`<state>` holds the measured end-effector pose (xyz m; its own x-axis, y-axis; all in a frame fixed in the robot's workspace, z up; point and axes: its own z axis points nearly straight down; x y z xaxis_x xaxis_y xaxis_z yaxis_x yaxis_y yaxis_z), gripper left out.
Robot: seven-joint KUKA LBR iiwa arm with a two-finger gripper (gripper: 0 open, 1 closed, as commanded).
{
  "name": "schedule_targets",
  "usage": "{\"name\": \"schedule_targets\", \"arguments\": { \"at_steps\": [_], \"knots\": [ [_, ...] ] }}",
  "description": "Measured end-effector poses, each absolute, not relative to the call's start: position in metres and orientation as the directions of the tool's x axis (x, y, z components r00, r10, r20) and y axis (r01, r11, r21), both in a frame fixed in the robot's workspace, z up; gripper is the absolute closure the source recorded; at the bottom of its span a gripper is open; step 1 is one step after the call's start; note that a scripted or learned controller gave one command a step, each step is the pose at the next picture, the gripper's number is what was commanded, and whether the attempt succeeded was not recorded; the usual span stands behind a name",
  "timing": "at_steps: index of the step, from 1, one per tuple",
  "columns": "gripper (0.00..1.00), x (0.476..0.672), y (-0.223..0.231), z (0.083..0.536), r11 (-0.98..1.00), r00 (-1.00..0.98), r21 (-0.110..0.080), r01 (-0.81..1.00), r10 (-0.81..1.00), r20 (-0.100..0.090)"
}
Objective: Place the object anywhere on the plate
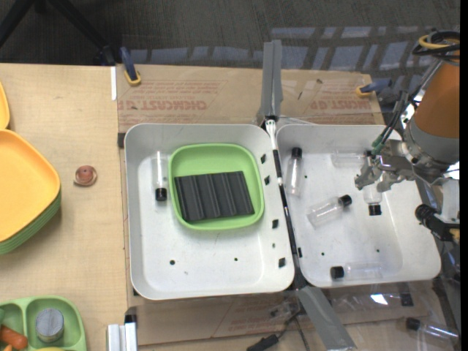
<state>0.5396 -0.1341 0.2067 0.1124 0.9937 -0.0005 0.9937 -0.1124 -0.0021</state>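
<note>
several clear tubes [329, 210] lie in the right bin [409, 269]; we see the middle one slanting, black cap up-right. above it the gripper [374, 183] hangs, with a capped tube [374, 202] standing straight below its tips. we cannot tell the grip. green plate [216, 159] sits left.
</note>
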Motion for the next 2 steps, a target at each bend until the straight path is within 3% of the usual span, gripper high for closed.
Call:
{"name": "schedule_targets", "arguments": {
  "at_steps": [1, 2],
  "knots": [
    [1.0, 0.534, -0.138, 0.159, 0.162, -0.162, -0.003, 0.987, 0.987, 0.001],
    [1.0, 0.524, -0.092, 0.213, 0.218, -0.218, -0.001, 0.976, 0.976, 0.0]
  ]
}}
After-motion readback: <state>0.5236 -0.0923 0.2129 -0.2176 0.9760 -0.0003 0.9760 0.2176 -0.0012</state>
